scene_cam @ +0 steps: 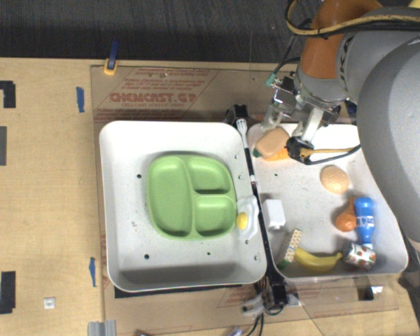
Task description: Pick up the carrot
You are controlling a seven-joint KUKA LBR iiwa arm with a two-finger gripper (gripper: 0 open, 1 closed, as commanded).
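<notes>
Hand [288, 133], whose state cannot be told, is held low at the right bin's [309, 205] far left corner, just beside what seems the carrot [273, 147], presumably for gripping.

Bench [42, 208] with two bins
Left bin [119, 187] mid-frame, right bin [301, 194] just beside it; black tape [1, 93] at left edge

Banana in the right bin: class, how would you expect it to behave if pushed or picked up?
The banana is curved and lies on its side, so a push would probably spin or slide it, not roll it. Its smooth, tapering ends might slip from a pinch. One end sits close to a small can, which a push could disturb.
</notes>
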